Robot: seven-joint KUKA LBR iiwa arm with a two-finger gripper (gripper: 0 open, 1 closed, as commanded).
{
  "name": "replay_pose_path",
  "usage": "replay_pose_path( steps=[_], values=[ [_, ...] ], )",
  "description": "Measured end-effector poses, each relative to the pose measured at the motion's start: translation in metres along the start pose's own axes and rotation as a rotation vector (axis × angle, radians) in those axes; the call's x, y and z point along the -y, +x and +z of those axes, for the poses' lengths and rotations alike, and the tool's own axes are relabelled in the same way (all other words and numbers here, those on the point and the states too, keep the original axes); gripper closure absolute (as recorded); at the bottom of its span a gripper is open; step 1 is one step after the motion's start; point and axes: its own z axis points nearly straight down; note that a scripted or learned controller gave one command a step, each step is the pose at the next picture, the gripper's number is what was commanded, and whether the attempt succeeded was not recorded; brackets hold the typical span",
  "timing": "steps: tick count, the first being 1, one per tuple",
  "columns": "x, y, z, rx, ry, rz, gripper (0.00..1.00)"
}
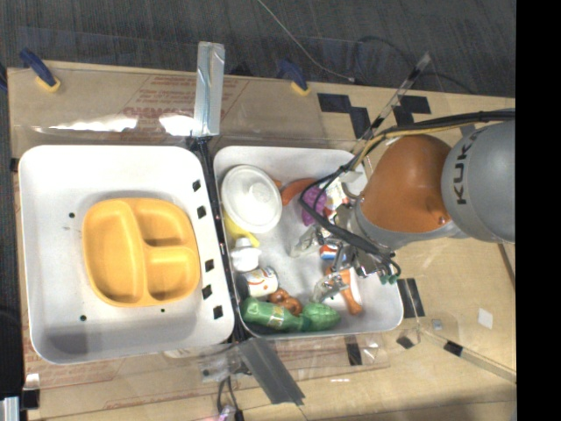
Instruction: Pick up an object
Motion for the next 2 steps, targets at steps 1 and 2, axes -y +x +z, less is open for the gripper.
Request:
replay_pose_path(
  steps=[1, 2],
  values=[
    [0.002, -0.042, 0.0, -0.001, -0.001, -0.063, 0.0],
    [0.02, 0.017, -0.003, 0.01, 0.005, 0.048, 0.0]
  ],
)
